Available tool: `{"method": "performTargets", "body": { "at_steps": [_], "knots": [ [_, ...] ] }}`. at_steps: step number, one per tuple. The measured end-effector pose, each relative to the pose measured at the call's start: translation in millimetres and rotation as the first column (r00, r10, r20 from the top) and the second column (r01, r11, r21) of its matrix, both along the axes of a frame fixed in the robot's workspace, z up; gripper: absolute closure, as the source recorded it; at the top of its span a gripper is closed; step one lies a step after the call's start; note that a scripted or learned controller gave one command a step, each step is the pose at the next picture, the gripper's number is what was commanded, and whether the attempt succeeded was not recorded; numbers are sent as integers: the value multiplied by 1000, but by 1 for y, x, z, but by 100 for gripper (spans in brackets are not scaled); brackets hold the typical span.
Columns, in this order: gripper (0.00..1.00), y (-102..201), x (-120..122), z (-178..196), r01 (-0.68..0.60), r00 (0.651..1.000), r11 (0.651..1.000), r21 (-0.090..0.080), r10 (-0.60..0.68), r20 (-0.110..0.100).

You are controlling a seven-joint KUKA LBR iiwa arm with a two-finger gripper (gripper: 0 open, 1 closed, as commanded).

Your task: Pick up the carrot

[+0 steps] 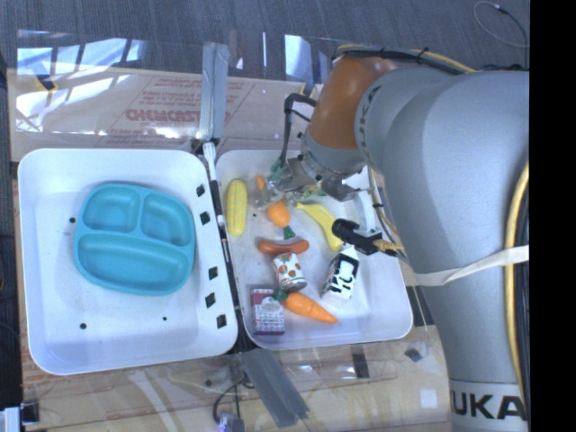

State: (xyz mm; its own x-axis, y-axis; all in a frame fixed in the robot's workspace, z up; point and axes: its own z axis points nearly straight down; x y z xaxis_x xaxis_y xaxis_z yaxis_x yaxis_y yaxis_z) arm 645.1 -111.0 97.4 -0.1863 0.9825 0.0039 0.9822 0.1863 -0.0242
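Observation:
The carrot point(309, 308), orange with a green top, lies near the front edge of the right bin point(389, 306), pointing right. My gripper point(286, 180) hangs over the back part of that bin, well behind the carrot, between the corn and the banana. A small orange piece point(279, 212) lies just in front of it. The wrist hides what is directly under the gripper.
In the right bin lie a corn cob point(236, 206), a banana point(321, 222), a sausage point(283, 247), a small can point(288, 271), a red box point(267, 312) and a black-and-white bottle point(342, 275). The left bin point(45, 304) holds a blue divided plate point(135, 238).

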Motion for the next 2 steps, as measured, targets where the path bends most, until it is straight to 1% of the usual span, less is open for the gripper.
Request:
{"method": "performTargets", "body": {
  "at_steps": [1, 2],
  "knots": [
    [100, 14, -50, 20, -226, 974, 974, 2, 226, 21],
    [100, 73, -26, 103, -70, 997, 998, 1, 69, 23]
  ]
}}
